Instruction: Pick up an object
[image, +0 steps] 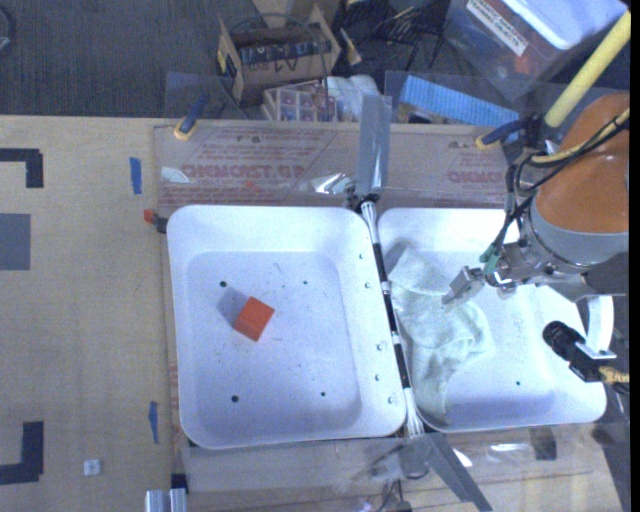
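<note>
We see an orange block (254, 319) in the white left bin (200, 240). A pale, whitish cloth (440, 325) lies in the white right bin (520, 395).

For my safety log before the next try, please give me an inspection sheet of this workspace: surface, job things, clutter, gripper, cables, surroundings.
Surface: wooden bench bearing the left bin and the right bin side by side.
Job's things: orange block in the left bin; crumpled white cloth in the right bin.
Clutter: nothing seen inside the bins besides these.
Gripper: gripper over the right bin, above the cloth; holds nothing visible.
Cables: black cables beside the arm's wrist.
Surroundings: cardboard box and blue tape marks.
</note>
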